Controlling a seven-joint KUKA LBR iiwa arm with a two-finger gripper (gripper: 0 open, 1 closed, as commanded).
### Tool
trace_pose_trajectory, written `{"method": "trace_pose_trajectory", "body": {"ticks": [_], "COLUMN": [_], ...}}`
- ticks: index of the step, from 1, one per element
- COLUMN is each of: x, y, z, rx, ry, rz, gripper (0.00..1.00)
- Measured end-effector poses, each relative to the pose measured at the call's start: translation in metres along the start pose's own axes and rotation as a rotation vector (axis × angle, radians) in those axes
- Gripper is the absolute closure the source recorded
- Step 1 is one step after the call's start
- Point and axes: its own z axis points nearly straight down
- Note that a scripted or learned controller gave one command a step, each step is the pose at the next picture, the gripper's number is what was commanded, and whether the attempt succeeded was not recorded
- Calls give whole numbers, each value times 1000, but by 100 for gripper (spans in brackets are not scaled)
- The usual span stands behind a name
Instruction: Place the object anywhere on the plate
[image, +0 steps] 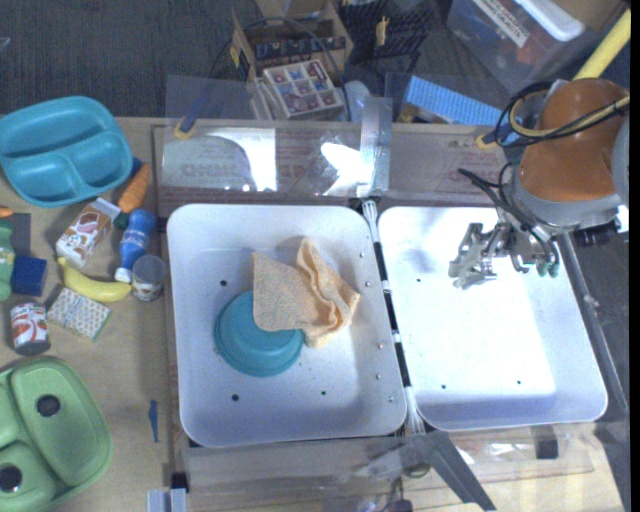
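Overhead — hand above right bin

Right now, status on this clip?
Pincer over right bin, holding nothing. Cloth in left bin, draped partly over blue plate.

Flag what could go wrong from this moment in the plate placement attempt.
1. The cloth already drapes over part of the blue plate in the left bin; a grab could drag both together, or shift the plate.
2. The gripper hovers over the right bin, away from the cloth, so it must cross the divider between bins and might clip it.
3. The cloth is crumpled and floppy; a pinch may catch only a fold and slip.
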Motion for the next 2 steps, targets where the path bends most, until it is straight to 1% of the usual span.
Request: {"method": "trace_pose_trajectory", "body": {"ticks": [1, 2], "x": [26, 39], "y": [-54, -95], "z": [-10, -13], "rx": [-1, 1], "ry": [0, -3], "rz": [-359, -495], "gripper": [100, 100]}}
